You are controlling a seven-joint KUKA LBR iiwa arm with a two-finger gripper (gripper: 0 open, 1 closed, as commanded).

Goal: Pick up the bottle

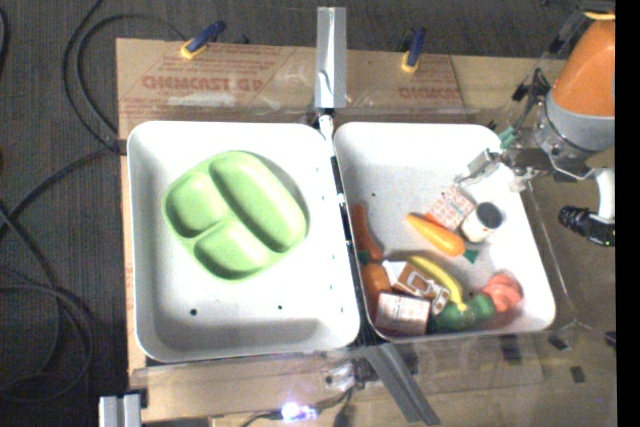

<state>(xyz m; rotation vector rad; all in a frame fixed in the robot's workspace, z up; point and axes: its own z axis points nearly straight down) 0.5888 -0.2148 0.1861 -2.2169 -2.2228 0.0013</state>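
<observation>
Nothing has been lifted yet, by the look of it; the whole pick is still to do. Nearest me, along the front edge of the right bin (520, 315), the clutter is piled thick: a small brown carton (402, 312), a yellow banana (440, 277), something green and rounded (458, 315), and a red tomato-like piece (503, 289), all glossy moulded plastic toys. A long orange carrot (366, 237) lies against the bin's left wall.

A little further back an orange cone-shaped toy (436, 235) rests beside a small red-and-white packet (452, 208). Touching these on the right is the bottle (484, 219), lying on its side, a short pale body with a round black cap facing up toward the camera. It looks smooth and hard, probably slippery to pinch, and it is hemmed in by the packet and the cone.

The left bin (150, 315) holds a green sectioned plate (236, 212), soft-edged with three rounded compartments, matte beside the shiny white walls.

Beyond the bottle, at the far right corner of the right bin, the gripper (492, 161) hangs above the rim, well clear of the bottle and carrying nothing between its fingers; whether they are parted or together I cannot tell. Behind everything, the brown board worktop (250, 80) shows clamps at its far edge.
</observation>
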